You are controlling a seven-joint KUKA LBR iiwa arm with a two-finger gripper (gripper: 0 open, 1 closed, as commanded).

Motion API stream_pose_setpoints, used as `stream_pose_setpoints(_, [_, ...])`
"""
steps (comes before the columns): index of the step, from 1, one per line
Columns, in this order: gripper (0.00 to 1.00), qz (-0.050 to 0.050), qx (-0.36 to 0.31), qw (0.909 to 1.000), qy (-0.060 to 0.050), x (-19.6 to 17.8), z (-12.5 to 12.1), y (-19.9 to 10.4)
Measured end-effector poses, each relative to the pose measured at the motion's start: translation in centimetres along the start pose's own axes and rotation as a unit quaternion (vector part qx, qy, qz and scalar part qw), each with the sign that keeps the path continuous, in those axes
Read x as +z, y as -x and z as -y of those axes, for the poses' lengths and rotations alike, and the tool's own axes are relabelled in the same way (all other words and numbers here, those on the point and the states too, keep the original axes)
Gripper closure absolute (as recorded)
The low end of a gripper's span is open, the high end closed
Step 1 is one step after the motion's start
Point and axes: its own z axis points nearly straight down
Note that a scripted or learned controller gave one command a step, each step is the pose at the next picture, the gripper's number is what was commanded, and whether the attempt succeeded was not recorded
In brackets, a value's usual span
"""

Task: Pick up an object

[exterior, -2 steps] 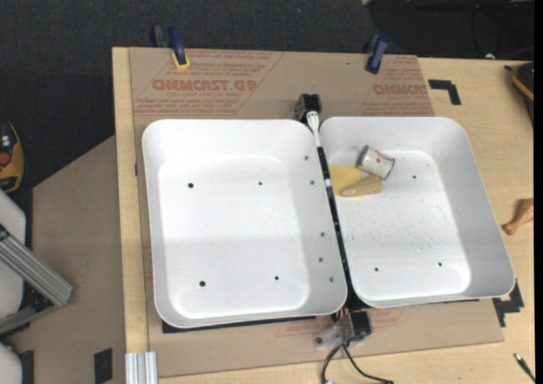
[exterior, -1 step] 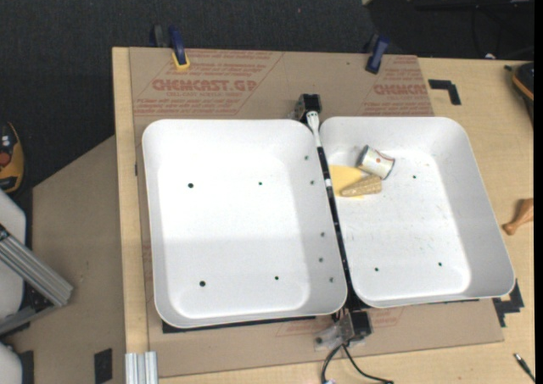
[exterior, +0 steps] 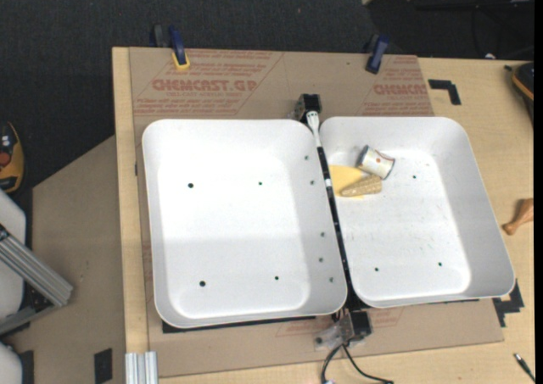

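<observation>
The near edge of the bench (exterior: 254, 357) carries a clamp (exterior: 344, 330) and trailing cable at the seam between the 2 bins. Above it, the left bin (exterior: 170, 204) shows a bare white floor with 4 dark dots.

The right bin (exterior: 475, 230) holds the things worth picking, bunched in its far-left corner, close against the seam. A small white cylinder (exterior: 374, 161) lies on its side, its long axis running from upper-left to lower-right, with its darker open end facing upper-left. Touching it on the near side are a yellow wedge-shaped piece (exterior: 343, 175) and a tan, crumbly-looking piece (exterior: 361, 190), whose long axis runs roughly left to right.

A small orange-brown tip (exterior: 517, 219) shows at the right edge, level with the middle of the right bin. It is probably part of the arm, but I cannot tell what it is, and I cannot tell the state of the jaws or whether they hold anything. Judged from there, the cluster lies to the left and slightly farther back, so the coming move would need a reach leftward across the right bin.

On the far side, red lettering on the brown board (exterior: 254, 77) reads "CHEMCAST" twice, partly repeated. 2 blue clamps (exterior: 176, 45) pin its far edge.
</observation>
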Motion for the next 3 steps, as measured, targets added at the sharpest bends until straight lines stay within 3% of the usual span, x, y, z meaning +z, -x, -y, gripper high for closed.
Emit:
stream_pose_setpoints(1, [0.00, -0.003, -0.003, 1.0000, -0.005, 9.5, 0.0, -7.0])
stream_pose_setpoints(2, [1.00, 0.000, 0.000, 1.0000, 0.002, 7.9, -0.1, -6.6])
stream_pose_setpoints(3, [1.00, 0.002, 0.003, 1.0000, 0.002, 5.0, 0.0, 0.8])
